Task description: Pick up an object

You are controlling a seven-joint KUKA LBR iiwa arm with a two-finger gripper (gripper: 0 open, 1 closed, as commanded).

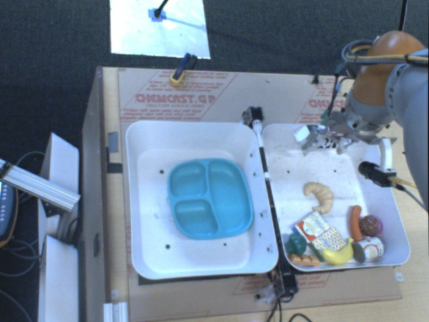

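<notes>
My gripper (326, 141) hangs over the far edge of the right bin (395, 210), clear of the objects. A tan croissant (320, 194) lies in the middle of that bin, well in front of the gripper. Along the bin's near edge sit a red and white carton (315, 228), a yellow banana (337, 253), a red sausage (355, 221), a purple ball-like thing (371, 226), a small can (370, 249) and a dark green piece (295, 243). Nothing shows between the gripper's tips.
The left bin (151, 180) holds a blue divided plate (209, 198). A black-and-white divider rail (264, 173) runs between the bins. The arm (389, 79) reaches in from the right. A yellow-handled tool (181, 69) lies on the cardboard behind the bins.
</notes>
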